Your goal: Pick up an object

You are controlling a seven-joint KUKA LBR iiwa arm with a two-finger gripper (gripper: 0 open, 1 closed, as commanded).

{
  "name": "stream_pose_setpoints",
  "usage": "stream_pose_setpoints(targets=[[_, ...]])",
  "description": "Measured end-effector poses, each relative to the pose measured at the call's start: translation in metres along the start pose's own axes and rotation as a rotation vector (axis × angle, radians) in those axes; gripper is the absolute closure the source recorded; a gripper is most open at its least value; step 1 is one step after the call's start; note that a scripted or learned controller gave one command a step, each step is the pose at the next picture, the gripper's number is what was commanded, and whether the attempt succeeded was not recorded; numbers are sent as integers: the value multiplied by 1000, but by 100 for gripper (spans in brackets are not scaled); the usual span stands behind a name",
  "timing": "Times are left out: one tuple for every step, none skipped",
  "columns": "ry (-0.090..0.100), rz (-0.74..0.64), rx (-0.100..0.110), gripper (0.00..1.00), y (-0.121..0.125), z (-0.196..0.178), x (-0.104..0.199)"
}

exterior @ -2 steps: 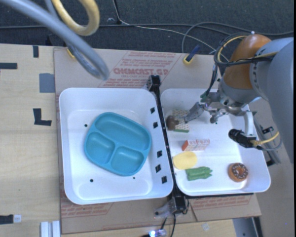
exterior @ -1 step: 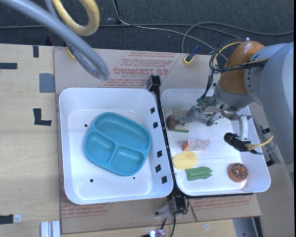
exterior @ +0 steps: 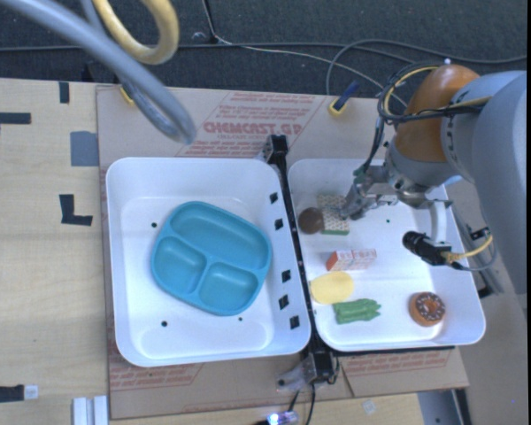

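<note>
My gripper (exterior: pixel 351 207) hangs low in the right bin (exterior: pixel 460 326), at its far left part, just above a small checkered green-and-white piece (exterior: pixel 334 217). A brown round piece (exterior: pixel 311 220) lies just left of that. Nearer the front lie a red-and-white packet (exterior: pixel 351 258), a yellow piece (exterior: pixel 332 287), a green vegetable-like piece (exterior: pixel 357 310) and a brown donut (exterior: pixel 426 308). Nothing shows between the fingers.
The left bin (exterior: pixel 128 237) holds a blue divided plate (exterior: pixel 211 257). A black divider with clips (exterior: pixel 285 237) separates the bins. The grey arm and its orange band (exterior: pixel 434 104) fill the upper right, with cables trailing near the right bin's right wall.
</note>
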State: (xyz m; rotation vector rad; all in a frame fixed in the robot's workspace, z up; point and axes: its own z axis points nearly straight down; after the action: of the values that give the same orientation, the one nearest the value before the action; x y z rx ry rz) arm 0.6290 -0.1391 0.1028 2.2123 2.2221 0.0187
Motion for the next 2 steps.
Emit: stream_pose_setpoints(targets=[[-6,3,8,100,5,-63,-3],[-6,3,6,100,10,-127,-3]])
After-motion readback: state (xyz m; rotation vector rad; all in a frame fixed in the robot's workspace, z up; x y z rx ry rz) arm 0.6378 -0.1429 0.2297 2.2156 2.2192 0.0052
